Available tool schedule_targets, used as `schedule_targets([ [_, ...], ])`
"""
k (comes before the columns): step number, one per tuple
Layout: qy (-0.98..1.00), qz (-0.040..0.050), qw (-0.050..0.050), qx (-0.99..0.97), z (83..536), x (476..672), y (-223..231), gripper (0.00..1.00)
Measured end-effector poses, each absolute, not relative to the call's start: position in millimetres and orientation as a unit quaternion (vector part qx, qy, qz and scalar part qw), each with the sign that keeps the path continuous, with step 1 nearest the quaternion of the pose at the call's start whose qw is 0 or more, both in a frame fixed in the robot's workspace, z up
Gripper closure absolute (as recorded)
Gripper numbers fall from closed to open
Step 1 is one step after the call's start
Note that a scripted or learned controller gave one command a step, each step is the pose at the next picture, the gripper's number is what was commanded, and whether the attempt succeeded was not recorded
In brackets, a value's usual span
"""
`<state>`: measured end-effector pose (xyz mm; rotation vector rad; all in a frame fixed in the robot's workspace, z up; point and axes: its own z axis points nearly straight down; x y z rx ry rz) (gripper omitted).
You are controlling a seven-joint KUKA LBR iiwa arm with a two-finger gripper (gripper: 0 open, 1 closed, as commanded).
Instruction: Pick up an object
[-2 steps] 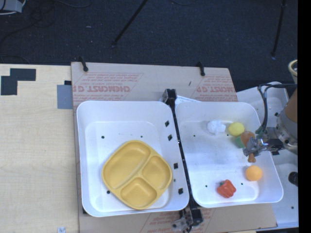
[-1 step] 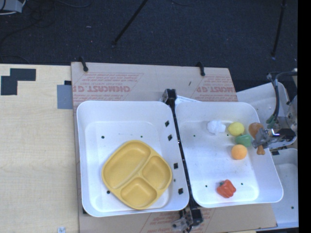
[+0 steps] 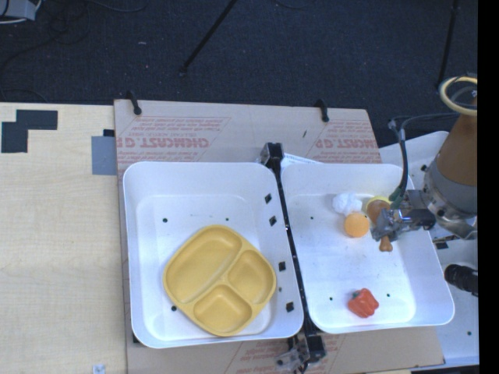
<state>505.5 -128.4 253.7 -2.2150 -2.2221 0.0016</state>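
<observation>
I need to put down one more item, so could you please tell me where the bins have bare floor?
Right bin: bare floor in the middle and near-left part, between the orange ball and the red object. Its far-right corner is crowded by the ball, a white lump and the pincer. Left bin: a bare strip along the far wall, beyond the yellow tray.
</observation>
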Motion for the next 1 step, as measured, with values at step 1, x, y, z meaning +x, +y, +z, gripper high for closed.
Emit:
schedule_targets([
  [1,-0.709,0.0003,0.002,-0.705,252.3,518.7,-73.5,1.00],
])
